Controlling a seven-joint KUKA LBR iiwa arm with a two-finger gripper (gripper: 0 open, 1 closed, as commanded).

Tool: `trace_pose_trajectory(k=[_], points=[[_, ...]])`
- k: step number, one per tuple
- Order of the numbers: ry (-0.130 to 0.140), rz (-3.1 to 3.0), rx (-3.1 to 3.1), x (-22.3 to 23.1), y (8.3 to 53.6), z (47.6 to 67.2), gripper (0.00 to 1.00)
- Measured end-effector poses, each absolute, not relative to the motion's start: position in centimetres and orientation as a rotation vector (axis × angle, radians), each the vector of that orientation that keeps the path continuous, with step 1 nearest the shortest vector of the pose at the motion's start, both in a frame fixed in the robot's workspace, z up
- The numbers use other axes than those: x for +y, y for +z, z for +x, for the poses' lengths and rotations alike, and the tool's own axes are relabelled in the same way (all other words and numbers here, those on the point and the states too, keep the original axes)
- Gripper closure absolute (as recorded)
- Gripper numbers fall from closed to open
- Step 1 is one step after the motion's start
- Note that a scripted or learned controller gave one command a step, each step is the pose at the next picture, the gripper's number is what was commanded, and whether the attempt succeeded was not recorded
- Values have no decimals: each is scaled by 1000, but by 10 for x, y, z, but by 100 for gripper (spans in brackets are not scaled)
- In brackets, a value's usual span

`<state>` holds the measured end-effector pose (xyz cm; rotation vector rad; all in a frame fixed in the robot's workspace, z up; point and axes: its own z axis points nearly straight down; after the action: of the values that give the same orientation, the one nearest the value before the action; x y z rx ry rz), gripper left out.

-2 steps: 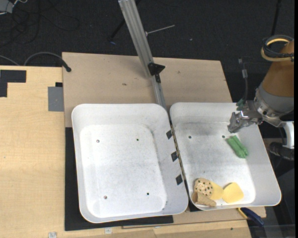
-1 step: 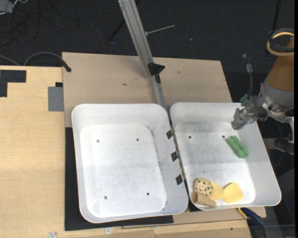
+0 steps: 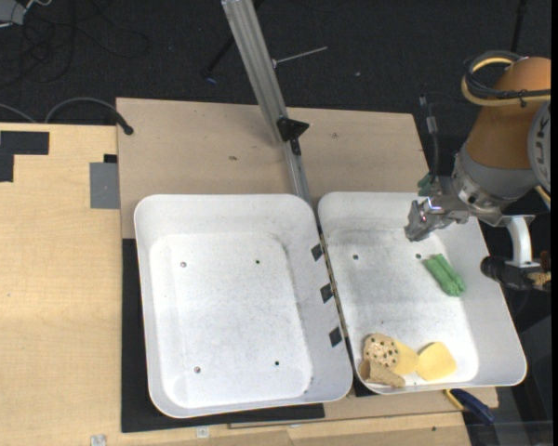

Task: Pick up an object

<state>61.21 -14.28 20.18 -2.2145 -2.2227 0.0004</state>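
In the right bin [image 3: 391, 277] a green, stick-shaped object [image 3: 444, 274] lies near the right wall. A pale yellow piece [image 3: 436, 361] and a tan, spotted cookie-like object [image 3: 381, 353] sit together at the bin's front edge. My gripper [image 3: 424, 221] hangs over the upper right part of this bin, just above and left of the green object, with nothing seen between its fingers. The orange-banded arm [image 3: 502, 128] comes in from the right.
The left bin [image 3: 228, 300] sits beside the right one, with black clips [image 3: 324, 291] along the shared wall. A slanted metal rail [image 3: 260, 82] rises behind the bins. Light wooden boards lie to the left.
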Motion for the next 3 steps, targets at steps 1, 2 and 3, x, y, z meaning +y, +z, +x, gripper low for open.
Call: trace_pose_trajectory(k=[1, 2, 3], points=[[-1, -2213, -2226, -82, 211, 621, 100], [0, -2218, -2225, -35, 224, 638, 100], [-1, -2216, -2224, 8, 225, 653, 100]])
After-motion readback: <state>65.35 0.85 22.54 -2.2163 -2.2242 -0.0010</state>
